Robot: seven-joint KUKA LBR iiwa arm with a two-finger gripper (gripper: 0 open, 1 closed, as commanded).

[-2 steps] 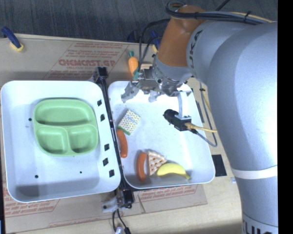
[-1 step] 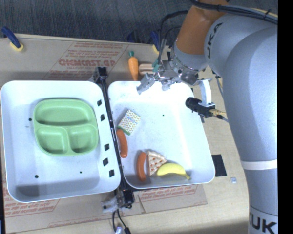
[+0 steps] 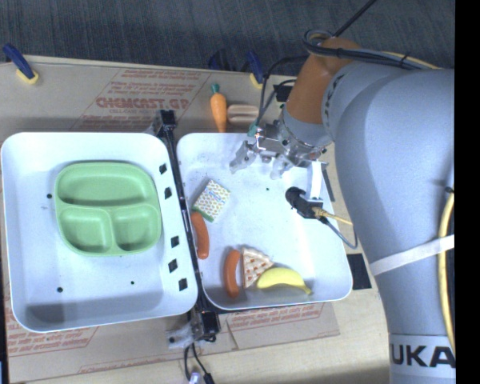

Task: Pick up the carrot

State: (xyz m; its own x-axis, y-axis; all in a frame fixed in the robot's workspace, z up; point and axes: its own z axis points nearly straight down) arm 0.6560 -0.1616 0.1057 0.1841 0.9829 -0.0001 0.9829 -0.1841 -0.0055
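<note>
- The grey arm point(image 3: 384, 174) reaches in from the right, and its bulk covers the right side of the scene. The orange band point(image 3: 316, 82) sits at the far end, above the wrist.
- The wrist bends down over the far part of the right bin point(image 3: 260, 218).
- The end effector point(image 3: 262, 162) hangs there just inside the far wall. It is spread, with bare white bin floor between its tips and nothing pinched.
- One carrot point(image 3: 218, 109) lies outside both bins, on the cardboard sheet point(image 3: 136, 94) just beyond the right bin's far left corner. Its green top points away. It is to the left of the end effector and clear of it.
- One pale tan cylinder point(image 3: 242, 117) lies just to the right of the carrot.
- Two shallow white bins stand side by side on the printed cardboard, which lies on the desk point(image 3: 336, 350). Dark carpet point(image 3: 104, 14) shows beyond the far edge.
- Two blue clamps point(image 3: 20, 64) sit at the far edge of the cardboard.
- The left bin point(image 3: 24, 246) holds one green divided plate point(image 3: 108, 208) with three compartments.
- The right bin holds five things:
  - one checked patterned piece point(image 3: 213, 199) near the middle left;
  - two orange-red sausage shapes point(image 3: 200, 234), one along the left wall and one nearer;
  - one wedge-shaped slice point(image 3: 254, 262);
  - one banana point(image 3: 284, 279) by the near wall, touching the slice.
</note>
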